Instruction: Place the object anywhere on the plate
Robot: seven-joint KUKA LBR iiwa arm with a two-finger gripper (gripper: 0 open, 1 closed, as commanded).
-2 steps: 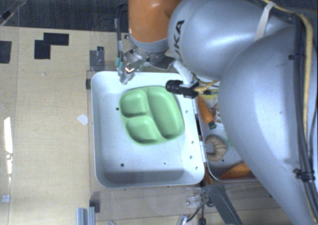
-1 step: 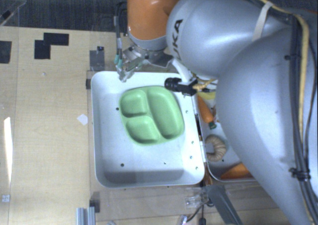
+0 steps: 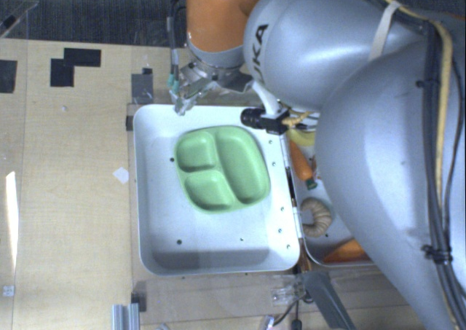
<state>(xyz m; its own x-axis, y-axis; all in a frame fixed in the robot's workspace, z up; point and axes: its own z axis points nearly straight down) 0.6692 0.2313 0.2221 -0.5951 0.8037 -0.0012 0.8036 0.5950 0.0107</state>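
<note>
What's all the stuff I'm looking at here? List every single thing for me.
Plate: one, light green, three compartments, lying in the left bin.
Left bin: one, white, shallow, centre of the bench.
Right bin: one, white, mostly hidden under the arm.
Orange objects: at least two, in the right bin, partly hidden.
Tan curled object: one, in the right bin.
Bench: one, pale wood, with black markings at upper left.
Arm: one, grey with an orange band, reaching in from the right.
Gripper: one, metallic, above the left bin's top left corner.
</note>
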